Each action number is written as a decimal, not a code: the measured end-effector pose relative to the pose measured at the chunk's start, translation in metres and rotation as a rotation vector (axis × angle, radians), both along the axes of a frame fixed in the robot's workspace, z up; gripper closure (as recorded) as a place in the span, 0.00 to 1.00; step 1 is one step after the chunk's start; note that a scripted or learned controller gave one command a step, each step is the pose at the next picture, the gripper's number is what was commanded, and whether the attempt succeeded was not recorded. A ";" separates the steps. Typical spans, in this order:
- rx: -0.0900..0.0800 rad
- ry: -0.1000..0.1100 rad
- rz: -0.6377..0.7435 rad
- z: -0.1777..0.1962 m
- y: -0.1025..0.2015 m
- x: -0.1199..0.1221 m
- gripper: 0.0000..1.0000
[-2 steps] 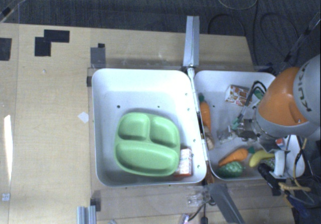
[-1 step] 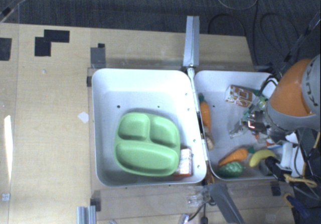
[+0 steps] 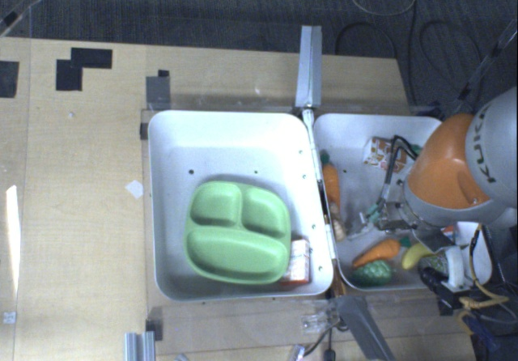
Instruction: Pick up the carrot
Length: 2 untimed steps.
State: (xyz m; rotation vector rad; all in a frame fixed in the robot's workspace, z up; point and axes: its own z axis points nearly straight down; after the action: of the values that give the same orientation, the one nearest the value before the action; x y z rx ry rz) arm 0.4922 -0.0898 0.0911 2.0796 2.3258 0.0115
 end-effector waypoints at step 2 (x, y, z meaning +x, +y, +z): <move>0.003 0.001 0.132 0.010 -0.067 0.002 1.00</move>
State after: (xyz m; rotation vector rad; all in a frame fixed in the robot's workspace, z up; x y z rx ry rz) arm 0.4941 -0.1569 0.1015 1.9236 2.4604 0.0163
